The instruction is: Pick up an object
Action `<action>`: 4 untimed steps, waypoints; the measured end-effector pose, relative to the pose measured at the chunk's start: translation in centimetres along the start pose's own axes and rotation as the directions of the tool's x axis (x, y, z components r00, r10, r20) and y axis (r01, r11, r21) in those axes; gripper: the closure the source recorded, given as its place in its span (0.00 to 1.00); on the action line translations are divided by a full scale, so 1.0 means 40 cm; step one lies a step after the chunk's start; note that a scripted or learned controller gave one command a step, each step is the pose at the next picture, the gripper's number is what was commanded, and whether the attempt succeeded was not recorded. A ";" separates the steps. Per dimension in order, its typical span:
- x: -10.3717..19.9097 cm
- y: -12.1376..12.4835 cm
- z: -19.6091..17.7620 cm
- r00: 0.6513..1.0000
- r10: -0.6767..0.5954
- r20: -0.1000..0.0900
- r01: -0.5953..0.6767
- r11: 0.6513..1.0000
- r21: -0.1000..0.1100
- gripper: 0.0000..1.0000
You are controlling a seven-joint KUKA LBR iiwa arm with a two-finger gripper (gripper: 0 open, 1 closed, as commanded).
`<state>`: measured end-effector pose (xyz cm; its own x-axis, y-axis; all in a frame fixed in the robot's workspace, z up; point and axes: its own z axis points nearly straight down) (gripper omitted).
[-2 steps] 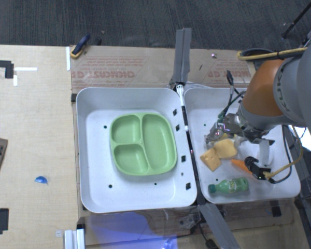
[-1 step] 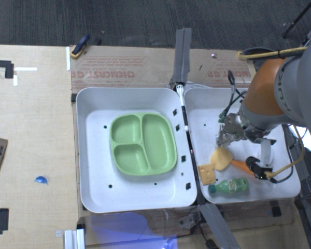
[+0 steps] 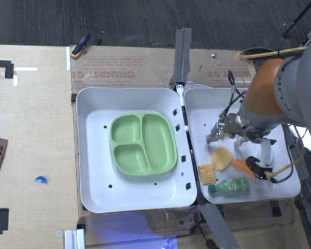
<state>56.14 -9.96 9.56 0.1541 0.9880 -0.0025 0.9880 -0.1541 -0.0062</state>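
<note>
1. A green bottle [image 3: 228,187] lies along the right bin's [image 3: 198,110] front edge.
2. Beside it sit a yellow cracker [image 3: 207,174] and a yellow spoon [image 3: 221,158].
3. A green divided plate [image 3: 143,143] fills the left bin's [image 3: 88,139] middle.
4. The gripper [image 3: 215,135] hovers near the right bin's centre; whether it is closed cannot be told.

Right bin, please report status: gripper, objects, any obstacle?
Gripper low over right bin, nothing seen between fingers. Yellow piece, cracker, green bottle lying just below it. Green divided plate in left bin, apart.
</note>
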 end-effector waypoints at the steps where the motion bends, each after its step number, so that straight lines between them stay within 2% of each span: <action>1: -0.171 0.094 0.018 0.998 -0.064 -0.001 0.064 0.998 -0.001 0.00; 2: -0.235 -0.109 0.019 0.999 0.040 -0.003 -0.040 0.999 -0.001 0.00; 3: -0.178 -0.185 0.018 0.992 -0.122 -0.004 0.122 0.992 -0.002 0.00; 4: -0.245 -0.051 0.018 0.976 -0.216 -0.002 0.216 0.976 -0.003 0.00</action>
<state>52.59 -19.34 8.88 -0.0629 0.9980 0.0011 0.9980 0.0629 -0.0032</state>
